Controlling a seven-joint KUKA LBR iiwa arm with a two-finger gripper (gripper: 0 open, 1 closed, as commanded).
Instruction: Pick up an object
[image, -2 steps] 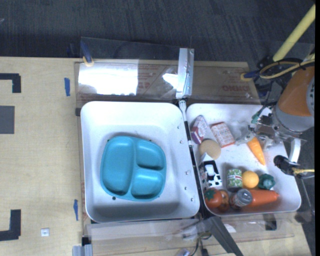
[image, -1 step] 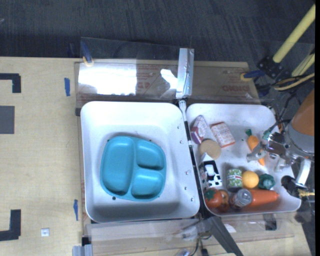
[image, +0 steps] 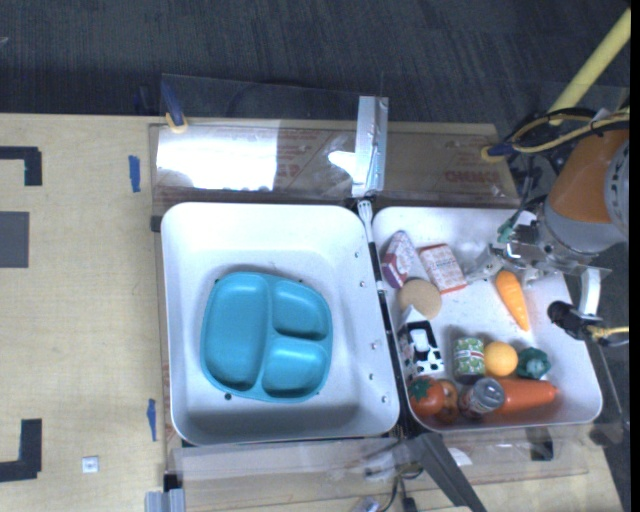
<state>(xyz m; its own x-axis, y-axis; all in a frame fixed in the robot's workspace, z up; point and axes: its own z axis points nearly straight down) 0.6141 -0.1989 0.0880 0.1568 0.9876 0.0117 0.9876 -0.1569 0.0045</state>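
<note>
- While the left bin (image: 180, 300) bears a blue divided plate (image: 267, 335) lying flat near its middle, nothing in that bin looks like the target of the pick; the plate has three compartments and sits well apart from the arm.
- Along the shared wall, the right bin (image: 590, 395) begins with a small dark-red packet (image: 400, 257) and a pink-and-white packet (image: 441, 267) just beside it; below them lies a beige rounded piece (image: 420, 298), then a black-and-white item (image: 423, 347) too small to name.
- Along the near wall of that bin a cluster sits close together: a red tomato-like piece (image: 432, 397), a green can (image: 468, 357), a yellow ball (image: 500, 359), a grey-capped item (image: 486, 395), a dark green piece (image: 533, 363) and a long orange-red piece (image: 525, 396).
- Further right, a small orange carrot (image: 513, 299) lies alone on the bin floor, tilted, its thick end toward the arm; it is the nearest object to the gripper and the likeliest candidate.
- At the right edge the gripper (image: 520, 247) hangs over the far corner of the right bin, just beside the carrot's top; whether the claw is open or closed cannot be told, and no object is seen in it.
- Judged so, the pick is not yet done: every object rests in the bin; descent, closing and lift all remain.
</note>
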